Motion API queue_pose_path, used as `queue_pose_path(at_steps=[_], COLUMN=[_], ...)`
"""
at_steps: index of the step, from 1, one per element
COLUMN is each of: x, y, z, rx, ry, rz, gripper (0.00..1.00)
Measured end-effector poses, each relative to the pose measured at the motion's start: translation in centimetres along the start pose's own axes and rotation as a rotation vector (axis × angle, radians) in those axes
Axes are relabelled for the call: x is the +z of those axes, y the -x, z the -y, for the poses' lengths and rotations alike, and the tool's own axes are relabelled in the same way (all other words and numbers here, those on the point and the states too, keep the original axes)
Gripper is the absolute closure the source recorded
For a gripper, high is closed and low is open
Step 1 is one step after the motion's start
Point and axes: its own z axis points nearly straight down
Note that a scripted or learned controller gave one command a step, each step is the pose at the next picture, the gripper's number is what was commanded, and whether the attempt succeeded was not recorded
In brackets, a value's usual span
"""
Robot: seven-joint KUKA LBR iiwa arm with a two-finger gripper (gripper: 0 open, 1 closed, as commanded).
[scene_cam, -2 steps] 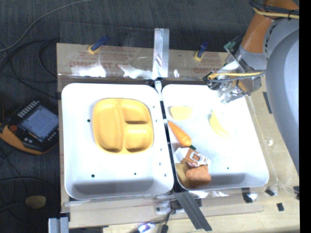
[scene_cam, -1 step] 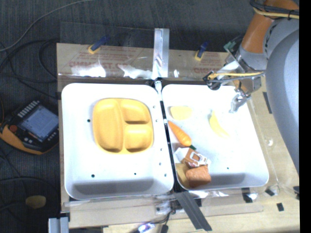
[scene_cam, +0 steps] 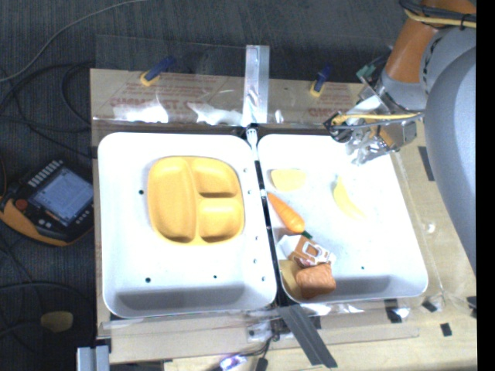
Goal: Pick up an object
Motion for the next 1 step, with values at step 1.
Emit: queue_pose_path(at_steps=[1], x=[0.01], y=[0.01], z=[0.00], rx=[0.000], ry=[0.000], rz=[0.000], gripper=[0.00])
